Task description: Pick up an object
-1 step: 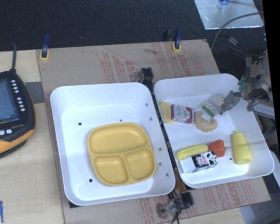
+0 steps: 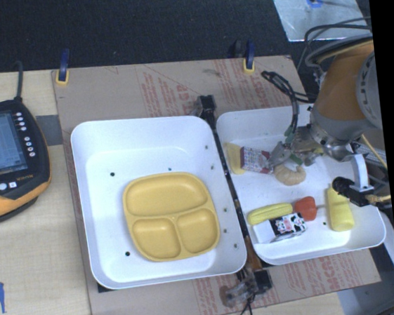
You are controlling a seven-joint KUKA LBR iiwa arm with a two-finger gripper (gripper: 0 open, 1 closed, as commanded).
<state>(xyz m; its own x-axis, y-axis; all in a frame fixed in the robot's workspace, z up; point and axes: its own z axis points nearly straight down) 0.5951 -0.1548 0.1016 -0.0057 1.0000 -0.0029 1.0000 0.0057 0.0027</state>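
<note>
Two shallow white bins sit side by side on the bench [image 2: 27,278]. The left bin [image 2: 90,148] holds a yellow divided plate [image 2: 170,215] lying flat near its middle. The right bin [image 2: 249,122] carries a scatter of small things: a small packet [image 2: 252,159] with a yellow end and red print near the left wall, a tan rounded lump [image 2: 290,174] just right of it, a yellow banana-shaped piece [image 2: 269,213] lying crosswise, a black-and-white box [image 2: 284,227] touching the banana's underside, a red piece [image 2: 306,207] just beside the banana's right end, and a yellow block [image 2: 339,209] near the right wall. The arm [image 2: 342,94] reaches in from the right, and its pincer [image 2: 289,151] hangs low over the bin's upper middle, just above the tan lump and beside the packet. Whether the pincer is spread or pressed together cannot be told here. A tablet-like pendant [image 2: 3,158] lies on the bench, well apart to the left.
</note>
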